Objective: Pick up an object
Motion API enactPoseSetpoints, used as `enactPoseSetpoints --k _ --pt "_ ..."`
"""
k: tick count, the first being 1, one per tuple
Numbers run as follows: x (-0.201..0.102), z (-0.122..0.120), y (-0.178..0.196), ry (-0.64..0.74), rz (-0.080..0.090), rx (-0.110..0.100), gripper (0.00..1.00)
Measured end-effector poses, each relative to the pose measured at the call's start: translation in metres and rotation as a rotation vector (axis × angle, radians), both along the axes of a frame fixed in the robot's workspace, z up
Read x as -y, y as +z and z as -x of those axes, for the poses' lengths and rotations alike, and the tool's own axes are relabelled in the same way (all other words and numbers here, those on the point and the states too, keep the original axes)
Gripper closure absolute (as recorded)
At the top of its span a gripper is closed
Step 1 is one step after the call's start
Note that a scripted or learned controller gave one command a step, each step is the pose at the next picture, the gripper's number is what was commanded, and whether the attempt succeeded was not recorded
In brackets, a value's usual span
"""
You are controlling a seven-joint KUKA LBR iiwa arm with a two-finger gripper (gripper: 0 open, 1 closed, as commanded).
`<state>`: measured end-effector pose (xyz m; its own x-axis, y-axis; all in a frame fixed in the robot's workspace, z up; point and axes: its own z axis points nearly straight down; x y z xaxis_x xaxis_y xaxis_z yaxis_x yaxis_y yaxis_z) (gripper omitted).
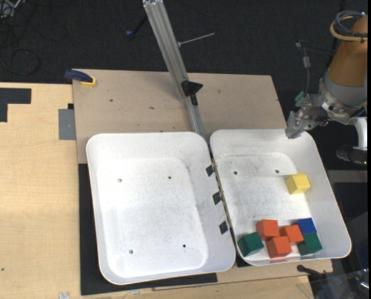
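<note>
L bin (110, 167) holds no blocks; R bin (247, 148) holds them all. Arm (347, 67) comes in at 2 o'clock, gripper (295, 126) over R bin's top rim, well apart from any block; can't tell its state. Cluster at 5 o'clock: orange (279, 246), green (250, 243), blue (306, 226), packed touching. Yellow block (297, 183) sits alone at 3 o'clock, the likely easiest pick: center over it, drop straight, fingers on opposite flat faces.
</note>
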<state>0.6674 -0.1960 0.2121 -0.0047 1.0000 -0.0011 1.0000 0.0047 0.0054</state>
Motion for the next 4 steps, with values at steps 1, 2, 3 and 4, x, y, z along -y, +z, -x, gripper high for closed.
enactPoseSetpoints --k 1,2,3,4 --pt "0.000 0.000 0.007 0.001 -0.001 -0.005 1.00" --pt "-0.052 0.021 0.001 -0.001 -0.004 -0.010 1.00" --pt "-0.111 0.039 -0.004 0.000 -0.005 -0.010 1.00" --pt "-0.168 0.048 -0.007 -0.001 -0.004 -0.011 1.00"
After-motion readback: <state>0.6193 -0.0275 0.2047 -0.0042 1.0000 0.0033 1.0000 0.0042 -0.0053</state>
